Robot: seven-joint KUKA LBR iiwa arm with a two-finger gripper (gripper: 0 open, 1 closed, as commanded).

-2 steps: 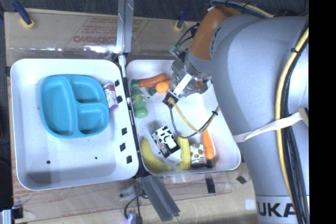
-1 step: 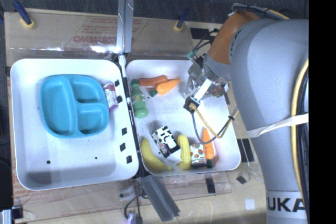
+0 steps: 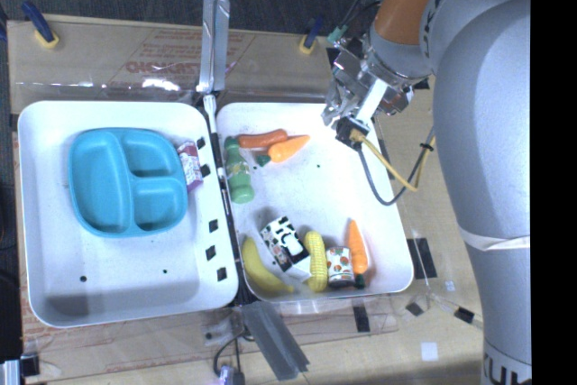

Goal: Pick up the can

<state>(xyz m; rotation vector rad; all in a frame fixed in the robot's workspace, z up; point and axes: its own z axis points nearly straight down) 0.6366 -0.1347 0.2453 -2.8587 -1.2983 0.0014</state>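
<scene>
Camera view: approach step, gripper (image 3: pixel 344 111) hangs over right bin's (image 3: pixel 397 221) far right corner, open or closed can't tell, well apart from can (image 3: pixel 339 267) at near wall between corn (image 3: pixel 315 259) and carrot (image 3: pixel 358 248), next move needs travel nearward then descent.

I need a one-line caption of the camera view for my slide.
End effector above the right bin's far corner; can at its near edge, beside a carrot.
</scene>
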